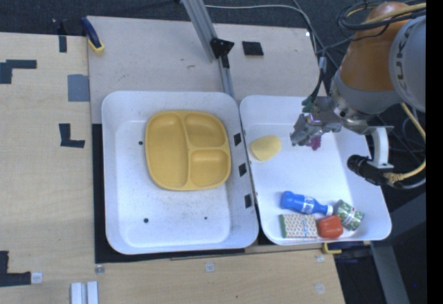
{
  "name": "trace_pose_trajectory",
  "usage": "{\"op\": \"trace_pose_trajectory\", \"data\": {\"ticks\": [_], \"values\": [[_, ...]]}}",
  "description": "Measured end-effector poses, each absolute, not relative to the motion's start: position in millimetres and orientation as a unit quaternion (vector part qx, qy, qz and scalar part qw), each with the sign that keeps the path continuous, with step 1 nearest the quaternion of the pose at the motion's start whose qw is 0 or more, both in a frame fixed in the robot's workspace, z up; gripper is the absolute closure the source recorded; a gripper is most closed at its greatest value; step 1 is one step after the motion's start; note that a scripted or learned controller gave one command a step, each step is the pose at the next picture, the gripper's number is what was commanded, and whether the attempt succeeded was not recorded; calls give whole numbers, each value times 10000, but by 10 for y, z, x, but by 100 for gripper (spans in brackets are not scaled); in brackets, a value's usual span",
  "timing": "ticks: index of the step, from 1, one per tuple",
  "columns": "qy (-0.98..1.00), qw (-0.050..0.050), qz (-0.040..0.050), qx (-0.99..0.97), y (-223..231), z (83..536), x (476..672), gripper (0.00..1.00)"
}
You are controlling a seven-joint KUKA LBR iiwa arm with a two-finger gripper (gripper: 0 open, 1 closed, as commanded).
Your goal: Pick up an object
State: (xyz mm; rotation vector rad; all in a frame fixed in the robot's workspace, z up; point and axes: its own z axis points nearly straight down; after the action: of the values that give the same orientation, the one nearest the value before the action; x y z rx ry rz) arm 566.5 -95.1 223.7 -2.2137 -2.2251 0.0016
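Note:
My gripper [309, 135] hangs over the upper middle of the right bin [291, 107], fingers pointing down, with something small and purple at their tips. A pale yellow lump [265, 148] lies just left of it, near the bin's left wall. At the bin's near end lie a blue bottle [302, 203], a green-patterned packet [298, 226], a red object [330, 228] and a small green can [349, 215].
The left bin [124, 219] holds a yellow divided plate [187, 149]. A slanted metal pole [197, 5] crosses the bench behind the bins. Cables [387, 172] hang off the arm at the right bin's right edge.

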Motion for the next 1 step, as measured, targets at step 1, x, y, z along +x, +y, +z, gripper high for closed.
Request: {"op": "trace_pose_trajectory", "data": {"ticks": [1], "values": [[-7089,15,6,-7053,-536,2238,5538,100]]}}
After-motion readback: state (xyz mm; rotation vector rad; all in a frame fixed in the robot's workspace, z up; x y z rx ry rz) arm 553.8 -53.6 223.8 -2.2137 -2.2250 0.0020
